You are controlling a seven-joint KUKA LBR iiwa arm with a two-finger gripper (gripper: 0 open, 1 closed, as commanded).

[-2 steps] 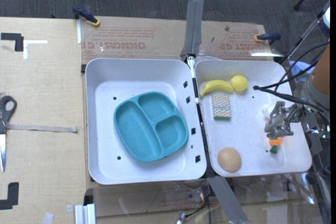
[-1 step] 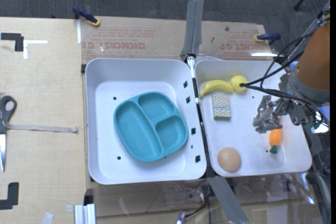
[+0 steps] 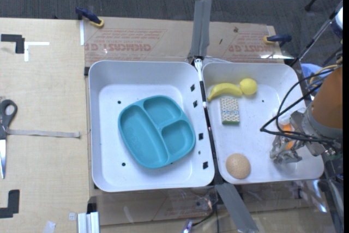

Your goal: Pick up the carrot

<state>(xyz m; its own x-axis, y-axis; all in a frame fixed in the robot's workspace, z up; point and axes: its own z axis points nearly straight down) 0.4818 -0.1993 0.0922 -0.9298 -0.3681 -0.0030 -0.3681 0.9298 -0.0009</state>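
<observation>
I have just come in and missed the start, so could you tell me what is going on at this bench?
The grey arm's two-finger gripper is low in the right white bin, at its right side, over a small orange carrot that it is meant to pick up. A yellow banana, a yellow lemon, a green-and-white sponge and a tan round ball lie in the same bin. The left white bin holds a teal divided plate.
</observation>
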